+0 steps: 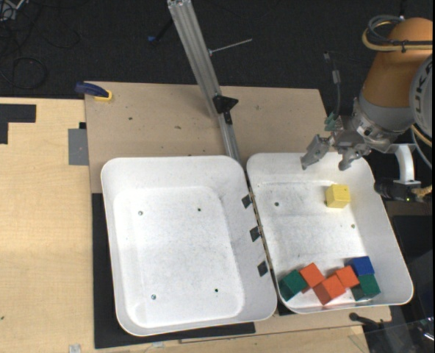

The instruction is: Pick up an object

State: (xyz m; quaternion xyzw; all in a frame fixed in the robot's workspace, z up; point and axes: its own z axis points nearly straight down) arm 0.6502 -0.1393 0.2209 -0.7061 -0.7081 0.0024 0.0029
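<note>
A yellow block [338, 195] lies alone in the upper right part of the right bin [291, 226]. Along that bin's near edge sits a cluster of blocks: a green one [294, 283], orange ones [312, 274] [330, 289] [347, 277], a blue one [361, 265] and a dark green one [366, 288]. My gripper [330, 155] hangs above the bin's far edge, up and slightly left of the yellow block, fingers spread open with nothing between them.
The left bin [122, 197] adjoins the right one, joined by black clips [253, 232]. A slanted aluminium rail [203, 68] rises behind the bins. A blue and yellow clamp [94, 90] sits at the bench's far left.
</note>
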